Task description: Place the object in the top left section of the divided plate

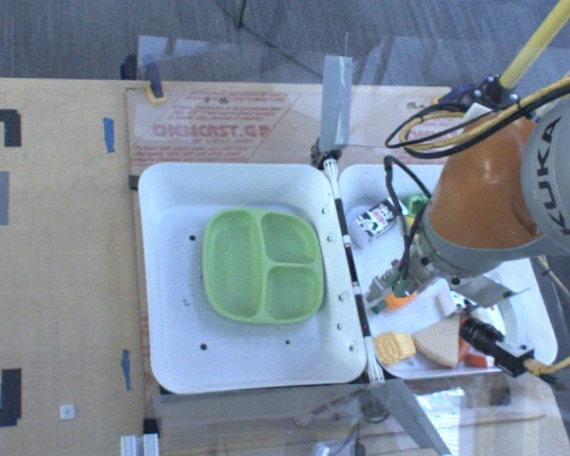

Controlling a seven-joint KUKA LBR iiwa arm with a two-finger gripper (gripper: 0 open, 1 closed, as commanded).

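Observation:
A light green divided plate [263,265] lies in the left white bin [171,255], with one long section on its left and two smaller ones on its right; all three hold nothing. My gripper [396,283] hangs low over the right bin [361,193], near that bin's left wall. Just beneath its tip sits a small orange piece [400,301]. Whether the gripper touches the piece is unclear. The arm's orange band and grey wrist hide the middle of the right bin.
In the right bin lie a small black-and-white carton [373,219], a green item [417,202] partly behind the arm, a round tan cracker [393,348], a beige wedge [441,342] and a red bit [466,357]. A ridge divides the two bins.

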